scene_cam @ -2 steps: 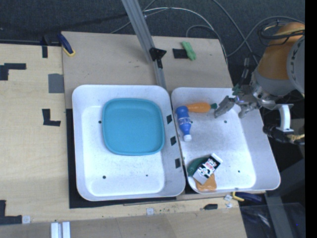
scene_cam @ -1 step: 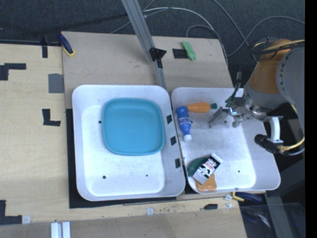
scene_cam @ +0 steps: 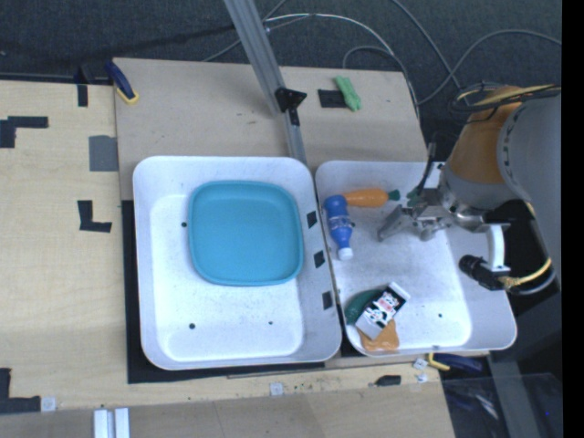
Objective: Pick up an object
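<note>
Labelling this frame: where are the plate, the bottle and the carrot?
plate [scene_cam: 245, 233], camera view, middle of its flat face
bottle [scene_cam: 338, 224], camera view, middle of its body
carrot [scene_cam: 367, 198], camera view, orange body

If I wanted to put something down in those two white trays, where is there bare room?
In the left bin, a bare strip runs below and left of the blue plate. In the right bin, open floor lies between the gripper and the black-and-white packet. Its left side is crowded: blue bottle, orange carrot toy, packet.
</note>
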Controlling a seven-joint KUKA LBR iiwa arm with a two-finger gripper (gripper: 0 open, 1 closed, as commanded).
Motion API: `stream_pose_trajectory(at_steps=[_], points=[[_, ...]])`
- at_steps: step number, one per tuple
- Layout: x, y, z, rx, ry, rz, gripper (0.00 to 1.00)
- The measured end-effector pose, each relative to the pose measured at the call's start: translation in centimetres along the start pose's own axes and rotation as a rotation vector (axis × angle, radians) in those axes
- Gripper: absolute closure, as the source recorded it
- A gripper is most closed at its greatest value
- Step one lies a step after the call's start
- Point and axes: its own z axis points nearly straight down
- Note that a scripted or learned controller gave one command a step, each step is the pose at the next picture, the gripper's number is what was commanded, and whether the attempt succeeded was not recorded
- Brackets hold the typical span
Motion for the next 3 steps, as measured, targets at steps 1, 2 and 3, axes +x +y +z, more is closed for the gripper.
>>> stream_pose_trajectory(at_steps=[1,2,3], points=[[0.0,0.1,-1.1,-0.002,-0.001,0.0,1.0],[0.0,0.0,-5.3,-0.003,0.0,0.0,1.0],[0.1,0.5,-9.6,-0.002,0.0,0.001,1.0]])
